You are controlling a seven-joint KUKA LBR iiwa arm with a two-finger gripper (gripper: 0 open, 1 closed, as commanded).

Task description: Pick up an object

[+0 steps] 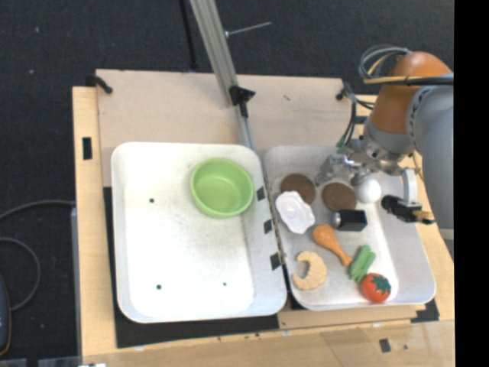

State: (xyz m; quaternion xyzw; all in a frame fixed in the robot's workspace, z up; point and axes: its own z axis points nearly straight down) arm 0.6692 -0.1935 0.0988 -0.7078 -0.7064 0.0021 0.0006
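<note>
Grey arm (428, 121) over rt bin (412, 281), hand (353, 176) low by brown disc (338, 196) + white ball (370, 190). Can't tell hand state. Green bowl (221, 187) in lt bin (153, 281).

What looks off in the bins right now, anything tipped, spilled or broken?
Nothing stands out. The green bowl sits upright, alone in the left bin. The right bin holds small items lying loosely, crowded but inside its walls. The gripper hovers near that bin's far end.
</note>
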